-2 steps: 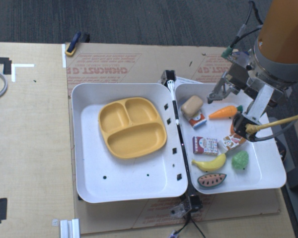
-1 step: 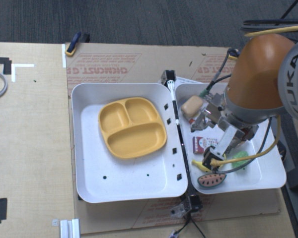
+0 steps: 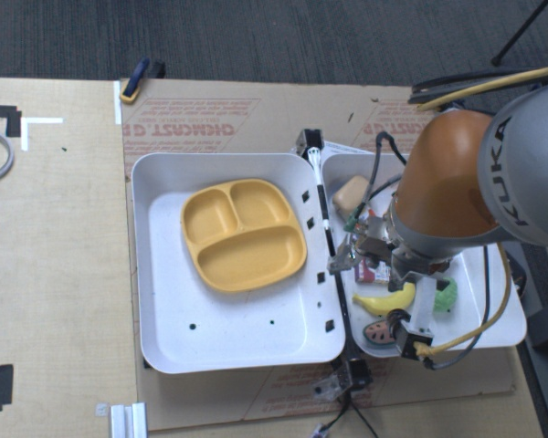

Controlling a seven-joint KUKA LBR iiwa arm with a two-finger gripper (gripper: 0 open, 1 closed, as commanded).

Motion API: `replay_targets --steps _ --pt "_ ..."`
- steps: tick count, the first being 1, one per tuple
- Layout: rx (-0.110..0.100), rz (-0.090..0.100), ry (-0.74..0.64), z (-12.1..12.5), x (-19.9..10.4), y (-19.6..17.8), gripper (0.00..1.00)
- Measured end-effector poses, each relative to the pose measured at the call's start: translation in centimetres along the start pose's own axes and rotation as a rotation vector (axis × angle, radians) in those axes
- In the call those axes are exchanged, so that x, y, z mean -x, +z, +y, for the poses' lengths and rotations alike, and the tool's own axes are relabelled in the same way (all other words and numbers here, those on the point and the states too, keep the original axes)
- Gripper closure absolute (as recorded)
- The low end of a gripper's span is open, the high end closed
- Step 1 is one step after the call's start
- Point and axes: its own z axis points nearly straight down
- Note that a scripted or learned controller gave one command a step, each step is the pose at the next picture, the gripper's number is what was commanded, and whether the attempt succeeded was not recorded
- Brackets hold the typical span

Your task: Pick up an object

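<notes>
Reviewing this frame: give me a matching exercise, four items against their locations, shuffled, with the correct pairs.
Items:
1. yellow divided plate
2. banana
3. tan block
4. blue-and-yellow tool

Places:
A. on the bench beyond both bins, near its far edge
B. right bin, far end, by the divider
C. left bin, toward its far side
D. right bin, near end, just below the arm's wrist

Pairs: 1-C, 2-D, 3-B, 4-A

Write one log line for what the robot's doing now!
arm over right bin | banana in it | yellow divided plate in left bin
</notes>
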Motion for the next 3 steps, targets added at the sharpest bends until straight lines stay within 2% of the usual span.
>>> replay_targets --steps 1,2,3 --pt "0.001 0.0 -0.214 6.2 -1.3 0.0 0.0" --pt "0.002 -0.001 -0.578 10.7 -0.5 -0.1 0.0" --pt "0.002 -0.001 -0.613 14.9 6.5 9.9 0.0"
